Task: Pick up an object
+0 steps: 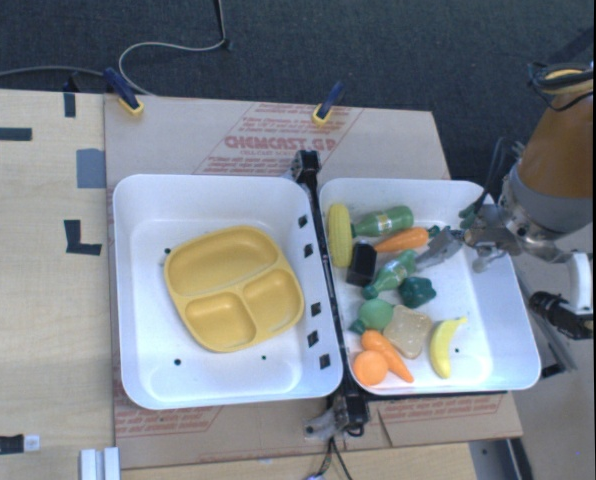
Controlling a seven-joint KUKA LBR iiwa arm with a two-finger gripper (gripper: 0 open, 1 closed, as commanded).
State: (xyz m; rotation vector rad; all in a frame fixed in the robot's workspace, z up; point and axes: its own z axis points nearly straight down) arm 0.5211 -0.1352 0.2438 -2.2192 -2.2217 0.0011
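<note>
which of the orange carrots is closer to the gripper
The upper carrot, beside the green bottle, lies closest to the gripper; the other carrot sits at the bin's bottom edge.

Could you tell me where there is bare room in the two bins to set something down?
Left bin: bare floor around the yellow divided plate, widest along the front edge. Right bin: bare right of the banana; its left half is crowded with toy food, with the end effector near the carrot.
</note>
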